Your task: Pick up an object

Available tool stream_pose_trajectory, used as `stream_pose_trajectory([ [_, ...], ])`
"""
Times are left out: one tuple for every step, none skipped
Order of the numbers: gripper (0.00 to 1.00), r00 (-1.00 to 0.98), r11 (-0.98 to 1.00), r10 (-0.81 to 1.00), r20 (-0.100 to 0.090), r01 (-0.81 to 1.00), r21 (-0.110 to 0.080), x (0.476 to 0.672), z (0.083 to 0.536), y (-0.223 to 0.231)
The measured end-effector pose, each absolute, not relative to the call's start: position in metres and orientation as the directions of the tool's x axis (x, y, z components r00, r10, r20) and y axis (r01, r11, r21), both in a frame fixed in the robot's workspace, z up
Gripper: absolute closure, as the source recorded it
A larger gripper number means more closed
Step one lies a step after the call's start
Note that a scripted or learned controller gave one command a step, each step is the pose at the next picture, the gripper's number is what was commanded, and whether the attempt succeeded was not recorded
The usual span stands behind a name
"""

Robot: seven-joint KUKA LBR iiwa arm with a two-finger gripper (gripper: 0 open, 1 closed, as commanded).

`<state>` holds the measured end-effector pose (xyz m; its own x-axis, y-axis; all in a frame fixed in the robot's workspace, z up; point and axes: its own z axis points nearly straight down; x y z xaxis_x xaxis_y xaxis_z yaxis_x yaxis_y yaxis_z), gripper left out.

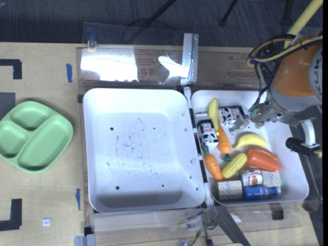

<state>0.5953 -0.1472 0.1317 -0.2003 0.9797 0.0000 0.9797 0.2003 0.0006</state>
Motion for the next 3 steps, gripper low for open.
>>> stream_pose_trajectory([
  [0.00,-0.396,0.396,0.918,-0.001,0.918,0.003,0.566,0.086,-0.183],
  [0.00,-0.396,0.396,0.918,-0.001,0.918,0.003,0.566,0.086,-0.183],
  [0.00,-0.430,0.429,0.903,0.005,0.903,0.003,0.500,0.095,-0.217],
])
